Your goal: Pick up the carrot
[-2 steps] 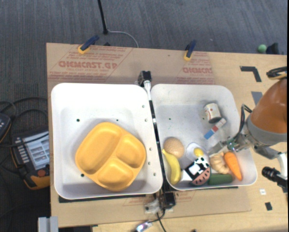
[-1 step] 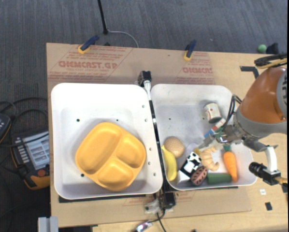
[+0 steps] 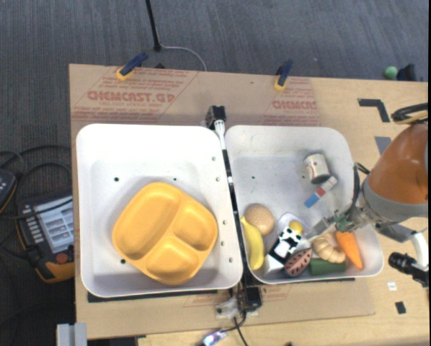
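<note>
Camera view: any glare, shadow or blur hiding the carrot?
Camera view: lighting is even and soft, no strong glare on the right bin; the carrot reads sharp and orange near the front right corner; the gripper beside it looks small and slightly blurred.

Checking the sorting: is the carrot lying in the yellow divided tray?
No, the carrot lies in the right bin by its near-right corner, while the yellow tray sits in the left bin.

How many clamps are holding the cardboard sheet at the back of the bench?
2. A yellow and blue clamp sits on the back edge behind the left bin, and a second clamp on the same edge behind the right bin. More may be hidden elsewhere.
</note>
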Robot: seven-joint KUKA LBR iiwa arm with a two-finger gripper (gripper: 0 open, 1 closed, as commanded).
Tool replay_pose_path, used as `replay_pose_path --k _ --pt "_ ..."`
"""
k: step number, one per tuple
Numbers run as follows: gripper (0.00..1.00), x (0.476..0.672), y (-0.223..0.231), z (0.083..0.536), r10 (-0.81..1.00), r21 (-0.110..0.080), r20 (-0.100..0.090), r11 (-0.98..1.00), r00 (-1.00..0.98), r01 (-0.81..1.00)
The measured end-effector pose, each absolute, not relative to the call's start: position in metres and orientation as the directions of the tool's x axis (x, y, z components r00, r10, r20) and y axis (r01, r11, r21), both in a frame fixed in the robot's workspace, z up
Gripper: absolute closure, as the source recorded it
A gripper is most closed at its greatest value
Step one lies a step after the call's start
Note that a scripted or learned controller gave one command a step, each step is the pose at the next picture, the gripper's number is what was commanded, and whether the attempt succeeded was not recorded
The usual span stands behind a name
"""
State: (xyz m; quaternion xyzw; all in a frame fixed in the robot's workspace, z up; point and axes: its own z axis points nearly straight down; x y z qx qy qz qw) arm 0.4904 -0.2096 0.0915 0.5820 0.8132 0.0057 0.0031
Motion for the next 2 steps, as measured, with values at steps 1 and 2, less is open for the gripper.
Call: replay_pose_path --k 1,2 --pt "0.0 0.489 -0.204 0.089 0.944 0.008 0.015 0.328 -0.329 0.944" --pt "1.0 0.491 -0.211 0.1 0.947 0.015 -0.006 0.321 -0.321 0.947"
